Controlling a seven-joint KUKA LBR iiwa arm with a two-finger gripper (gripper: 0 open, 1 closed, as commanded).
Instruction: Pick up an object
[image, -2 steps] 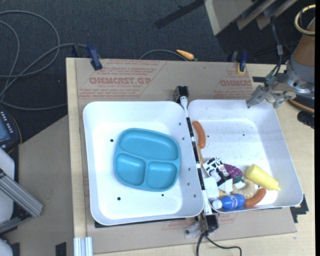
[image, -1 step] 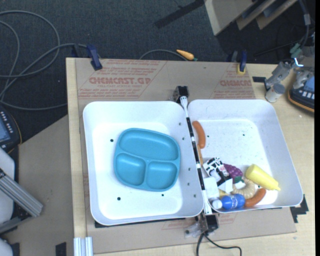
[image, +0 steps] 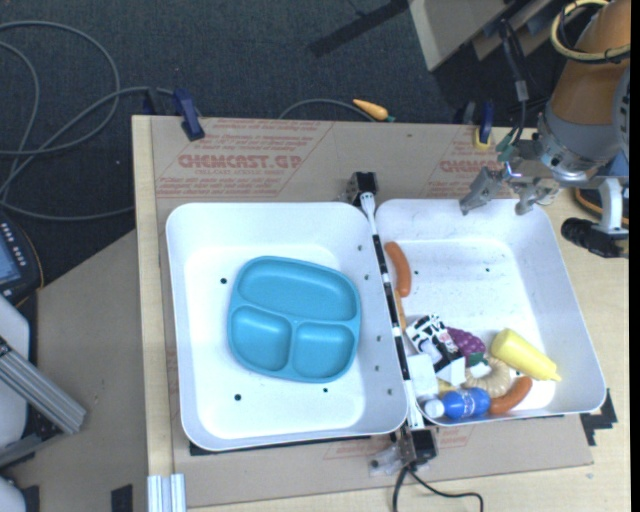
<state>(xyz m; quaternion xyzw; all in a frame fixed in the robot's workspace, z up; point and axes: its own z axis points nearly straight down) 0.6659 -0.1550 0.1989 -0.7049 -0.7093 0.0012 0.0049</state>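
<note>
Gripper (image: 505, 190) positioned above the right bin's (image: 570, 290) far rim — fingers spread apart, nothing held.
Candidate objects — yellow bottle (image: 523, 353), sausage (image: 399, 268) — are clustered toward the near corner, well apart from it.

The bench (image: 300, 150), brown-topped with red lettering, bears two white bins: the right bin (image: 560, 290) just below the gripper (image: 503, 195), the left bin (image: 190, 300) farther left.

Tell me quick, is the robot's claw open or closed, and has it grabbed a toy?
Gripper: open, fingers spread, holding nothing, above the far edge of the right bin.
</note>
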